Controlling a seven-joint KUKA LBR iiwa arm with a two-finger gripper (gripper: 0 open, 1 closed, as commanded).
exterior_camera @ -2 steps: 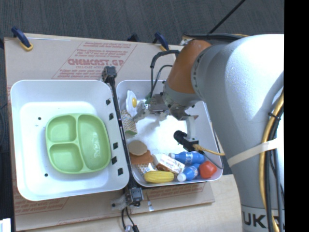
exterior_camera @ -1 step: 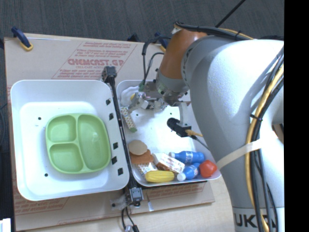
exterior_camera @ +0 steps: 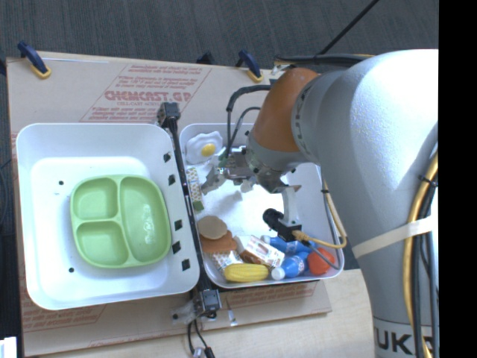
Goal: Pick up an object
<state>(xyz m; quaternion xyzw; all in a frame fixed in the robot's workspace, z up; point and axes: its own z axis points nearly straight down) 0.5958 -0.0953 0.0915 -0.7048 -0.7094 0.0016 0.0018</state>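
The arm (exterior_camera: 373,148) reached in from the right & hung low over the right bin (exterior_camera: 328,200). The pincer (exterior_camera: 223,171) was near the bin's upper left part, close to the egg toy (exterior_camera: 204,148). I can't tell how wide the pincer was or if it had hold of anything; it was too small & dark to see.

The toys to pick from were all in the right bin. The egg lay at the top left corner. A brown bun (exterior_camera: 212,227) lay by the left wall. A banana (exterior_camera: 246,273) lay along the bottom wall, w/ a blue toy (exterior_camera: 291,263) & a red ball (exterior_camera: 322,261) just beside it. They were packed close together down there.

The left bin (exterior_camera: 37,222) had a green plate (exterior_camera: 119,221) in it, w/ three parts.

My guess: the step was to go down on one toy. To do it well, the pincer should pick a toy that sat apart, like the egg or bun, come straight down over its middle, & close gently. The pile at the bottom looked hard, bc things touched each other.
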